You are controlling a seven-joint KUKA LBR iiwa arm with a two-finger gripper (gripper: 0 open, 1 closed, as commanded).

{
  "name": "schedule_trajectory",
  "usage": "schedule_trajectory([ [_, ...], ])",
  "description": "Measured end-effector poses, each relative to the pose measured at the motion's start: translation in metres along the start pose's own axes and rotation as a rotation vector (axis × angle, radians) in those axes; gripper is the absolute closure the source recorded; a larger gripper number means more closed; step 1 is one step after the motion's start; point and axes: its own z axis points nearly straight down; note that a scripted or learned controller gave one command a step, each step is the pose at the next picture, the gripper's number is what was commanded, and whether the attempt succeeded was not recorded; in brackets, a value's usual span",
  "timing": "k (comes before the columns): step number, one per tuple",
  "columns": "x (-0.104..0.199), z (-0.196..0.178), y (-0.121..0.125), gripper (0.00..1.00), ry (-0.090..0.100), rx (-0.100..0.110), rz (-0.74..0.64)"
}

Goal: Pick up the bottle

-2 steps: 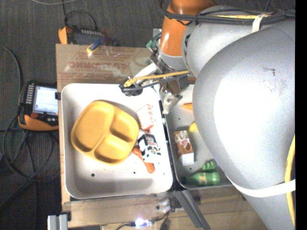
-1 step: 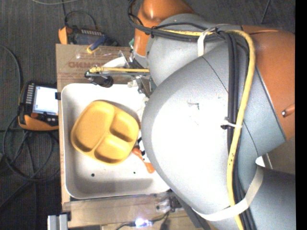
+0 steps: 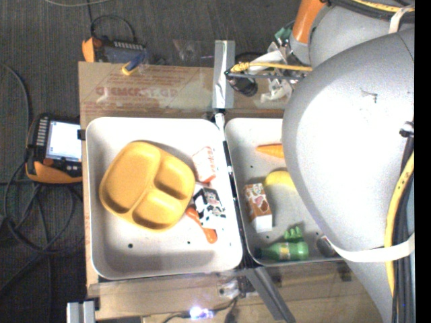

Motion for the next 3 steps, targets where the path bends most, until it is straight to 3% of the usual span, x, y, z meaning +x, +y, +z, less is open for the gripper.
schedule_trajectory([
  [1,0.024,-0.102,-0.086,0.00,0.001,0.004,-0.009],
  [2,0.041,-0.137,-0.186,0.00,0.002,0.003,-0.122],
  [3,0.036,0.069,-0.241,0.00,0.000,-0.002,-0.389],
])
